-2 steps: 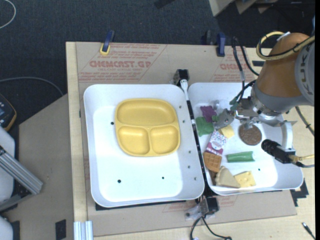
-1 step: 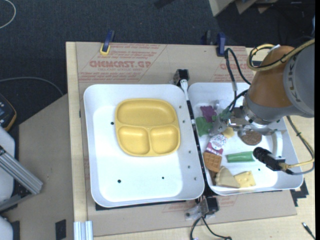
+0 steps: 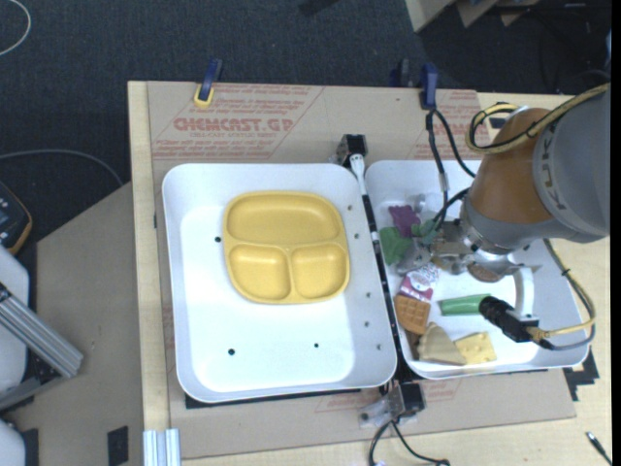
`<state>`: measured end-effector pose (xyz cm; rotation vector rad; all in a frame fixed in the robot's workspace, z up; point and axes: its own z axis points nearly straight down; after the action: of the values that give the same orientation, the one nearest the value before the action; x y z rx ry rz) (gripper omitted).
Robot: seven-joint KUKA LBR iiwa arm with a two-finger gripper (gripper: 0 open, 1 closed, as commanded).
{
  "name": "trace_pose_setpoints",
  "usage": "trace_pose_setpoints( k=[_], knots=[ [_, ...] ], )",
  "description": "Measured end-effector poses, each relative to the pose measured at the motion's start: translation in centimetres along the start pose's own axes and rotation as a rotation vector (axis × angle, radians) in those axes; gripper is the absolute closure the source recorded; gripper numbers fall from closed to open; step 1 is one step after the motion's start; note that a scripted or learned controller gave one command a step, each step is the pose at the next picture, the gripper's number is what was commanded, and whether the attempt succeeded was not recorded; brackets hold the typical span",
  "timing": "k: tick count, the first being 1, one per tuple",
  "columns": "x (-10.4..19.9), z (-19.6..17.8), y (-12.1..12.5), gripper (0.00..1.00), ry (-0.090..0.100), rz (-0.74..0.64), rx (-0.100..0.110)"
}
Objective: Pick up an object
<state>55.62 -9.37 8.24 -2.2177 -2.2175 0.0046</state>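
Note:
The right bin (image 3: 553, 260) holds several toy foods. A purple piece (image 3: 403, 217) and a green leafy piece (image 3: 392, 246) lie by the bin's left wall. Below them sit a white and red packet (image 3: 419, 282) and an orange waffle-like piece (image 3: 412, 312). A green stick (image 3: 460, 306) lies mid-bin, and a tan wedge (image 3: 438, 347) and a yellow cheese slice (image 3: 475, 348) rest near the front edge. My gripper (image 3: 434, 247) hangs low over the bin's left half, just right of the green leafy piece and above the packet. The wrist hides what lies under it.
The left bin (image 3: 194, 289) carries a yellow divided plate (image 3: 286, 245) in its upper middle. A ridge where the two bins meet (image 3: 374, 260) runs just left of the gripper. Cables (image 3: 439, 144) trail over the right bin's back rim.

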Motion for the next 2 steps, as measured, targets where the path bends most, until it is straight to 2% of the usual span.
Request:
trace_pose_setpoints(
  k=[1,2],
  knots=[
    [0.0,-1.3,0.1,1.00,-0.001,0.002,-0.006],
    [0.1,-7.6,0.7,1.00,-0.003,-0.001,-0.012]
  ],
)
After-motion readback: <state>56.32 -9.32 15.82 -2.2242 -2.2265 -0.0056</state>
